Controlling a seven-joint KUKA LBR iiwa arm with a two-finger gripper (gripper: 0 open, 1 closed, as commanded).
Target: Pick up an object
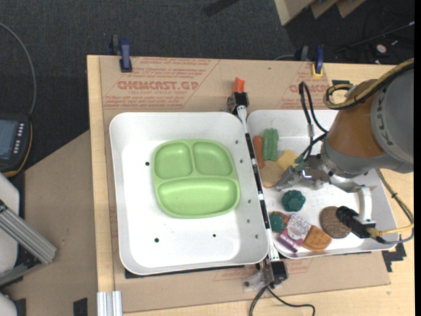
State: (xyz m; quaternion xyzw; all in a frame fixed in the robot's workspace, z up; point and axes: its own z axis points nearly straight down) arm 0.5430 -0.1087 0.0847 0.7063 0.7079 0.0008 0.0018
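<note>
The right bin [342,120] holds several toy food pieces. An orange carrot [258,149] and a green pickle [270,142] lie at its left wall, with a yellow wedge [287,158] and a beige round piece [272,172] just below them. A dark green lump [294,199] sits mid-bin. My gripper [294,176] hangs low over the left part of this bin, between the beige piece and the dark green lump. Nothing is visibly lifted from the bin.
The left bin [131,176] carries a light green divided plate [195,178]. Along the right bin's front lie a red-and-green piece [277,220], a pink-white packet [296,228], an orange waffle-like piece [317,239] and a brown cookie [334,222]. Cables [308,110] run off the wrist.
</note>
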